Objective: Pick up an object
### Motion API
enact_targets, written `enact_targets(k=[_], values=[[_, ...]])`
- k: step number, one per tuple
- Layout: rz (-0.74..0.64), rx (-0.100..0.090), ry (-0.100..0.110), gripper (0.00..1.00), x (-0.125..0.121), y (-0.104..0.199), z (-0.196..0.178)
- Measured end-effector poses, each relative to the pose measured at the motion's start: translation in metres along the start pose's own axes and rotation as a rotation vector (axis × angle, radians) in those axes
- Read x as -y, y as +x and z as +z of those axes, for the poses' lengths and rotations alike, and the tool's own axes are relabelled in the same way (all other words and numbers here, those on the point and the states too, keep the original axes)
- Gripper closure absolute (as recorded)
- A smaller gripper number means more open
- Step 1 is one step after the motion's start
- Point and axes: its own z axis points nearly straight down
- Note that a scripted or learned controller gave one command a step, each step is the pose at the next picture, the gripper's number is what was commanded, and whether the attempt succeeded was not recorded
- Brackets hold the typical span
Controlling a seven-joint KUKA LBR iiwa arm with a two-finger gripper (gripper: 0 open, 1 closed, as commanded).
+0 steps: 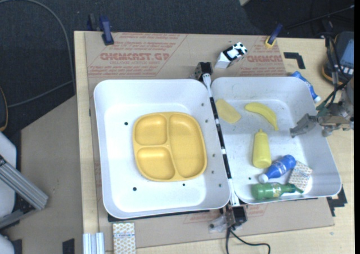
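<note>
Tool (301,126) over rt bin (323,151) – mustard bottle (260,149) lies upright-ish, cap up-frame

Glossy smooth plastic noted: white bins (112,101), yellow tray (169,146). Matt brown cardboard sheet (140,56) at 12 o'clk.

- In the right white bin (332,160) I see a yellow plastic banana (262,113), a pale yellow flat piece (228,111) and a yellow squeeze bottle (260,148).
- Near its front wall lie a blue bottle (278,168), a green bottle (273,190) and a patterned packet (300,174).
</note>
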Motion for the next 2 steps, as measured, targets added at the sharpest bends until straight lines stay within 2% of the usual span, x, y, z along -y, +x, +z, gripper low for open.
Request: enact_targets(k=[1, 2], values=[[-0.001, -0.001, 0.002, 0.00, 0.020, 0.096, 0.095], [0.001, -0.001, -0.001, 1.00, 0.019, 0.096, 0.085]])
